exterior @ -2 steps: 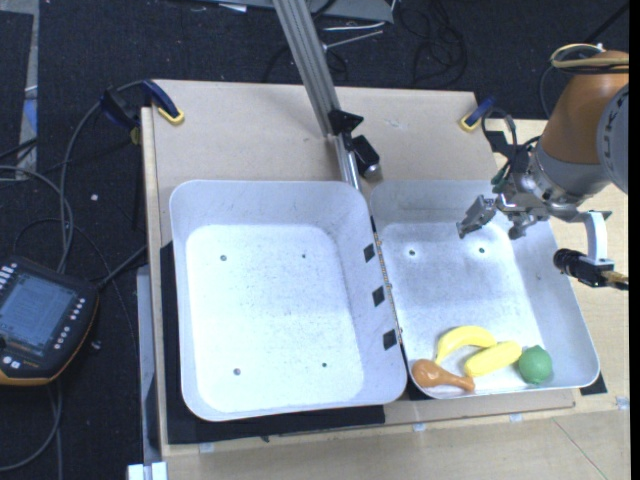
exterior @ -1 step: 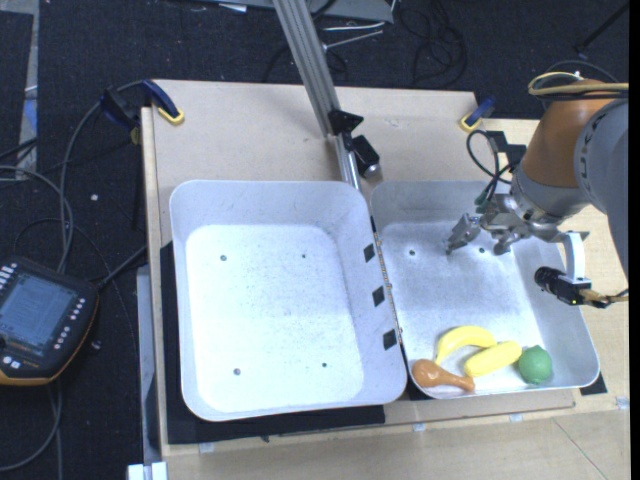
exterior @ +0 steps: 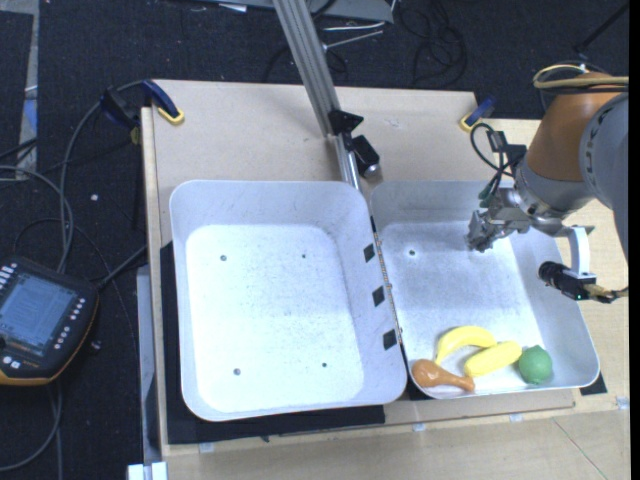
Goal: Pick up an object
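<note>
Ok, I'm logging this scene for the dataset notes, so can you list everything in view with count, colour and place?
bins: 2, white, side by side on the bench; the objects lie in the right one
bananas: 2, yellow, near corner of the right bin, touching each other
green fruit: 1, green, right of the bananas, by the bin's rim
brown object: 1, orange-brown, left of the bananas, at the bin's near edge
bench: 1, light wood, under the bins
clamps: 2, blue and yellow, at the bench's far corners
handheld pendant: 1, dark with a lit screen, on the floor at left
metal rail: 1, grey, slanting down to between the bins
arm: 1, grey and orange, from the right
pincer: 1, dark, over the right bin's far part
</note>
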`<state>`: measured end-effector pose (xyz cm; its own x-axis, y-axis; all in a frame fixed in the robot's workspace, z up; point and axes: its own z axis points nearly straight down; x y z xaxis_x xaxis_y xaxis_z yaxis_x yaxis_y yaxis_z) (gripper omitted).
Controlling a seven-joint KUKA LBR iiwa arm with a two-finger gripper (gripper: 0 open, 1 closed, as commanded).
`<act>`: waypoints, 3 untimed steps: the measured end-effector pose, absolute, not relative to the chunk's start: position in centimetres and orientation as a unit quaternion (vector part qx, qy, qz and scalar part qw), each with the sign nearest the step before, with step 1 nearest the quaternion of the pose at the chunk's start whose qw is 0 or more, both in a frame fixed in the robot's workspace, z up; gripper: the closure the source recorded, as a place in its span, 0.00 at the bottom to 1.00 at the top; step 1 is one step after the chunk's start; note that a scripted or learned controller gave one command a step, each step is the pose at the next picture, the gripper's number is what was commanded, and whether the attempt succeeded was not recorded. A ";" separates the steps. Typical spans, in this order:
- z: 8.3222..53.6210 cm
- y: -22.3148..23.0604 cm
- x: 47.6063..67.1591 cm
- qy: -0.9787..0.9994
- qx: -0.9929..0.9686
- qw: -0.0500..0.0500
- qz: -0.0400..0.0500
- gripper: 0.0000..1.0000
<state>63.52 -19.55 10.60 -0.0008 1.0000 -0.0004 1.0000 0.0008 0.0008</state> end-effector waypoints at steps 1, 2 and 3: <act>15.7 -19.7 64.6 0.707 0.707 0.002 0.001 1.00; 20.5 -20.6 64.9 0.707 0.707 0.002 0.001 1.00; 23.3 -20.6 64.9 0.707 0.707 0.001 0.001 1.00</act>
